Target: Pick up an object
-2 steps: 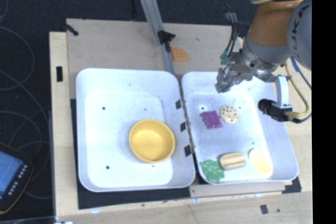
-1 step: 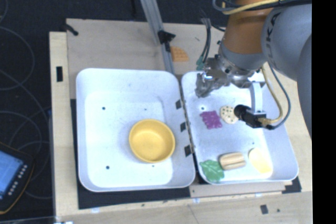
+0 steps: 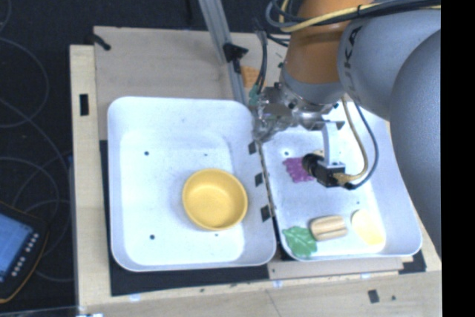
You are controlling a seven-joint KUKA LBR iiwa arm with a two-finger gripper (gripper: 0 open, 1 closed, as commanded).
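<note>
Two white bins sat side by side on the bench. The left bin (image 3: pixel 133 159) had a yellow bowl (image 3: pixel 215 198) in it, near its front right part. The right bin (image 3: pixel 397 234) held the small things. A purple thing (image 3: pixel 298 169) lay near the wall between the bins. At the front of that bin, a green thing (image 3: pixel 300 240) sat in the corner by that wall. A tan roll (image 3: pixel 329 227) lay just beside the green thing, on the far side from the wall. A pale yellow thing (image 3: pixel 368 227) sat next to the roll, farther from the wall again. The big grey arm (image 3: pixel 393 63) with its orange band (image 3: pixel 326 26) reached over the back of the right bin. The gripper (image 3: pixel 266 126) hung down near the back end of the wall between the bins, well apart from the purple thing. I could not tell if it was open or shut, and I saw nothing in it. A black part with a cable (image 3: pixel 326 173) hung just beside the purple thing.
</note>
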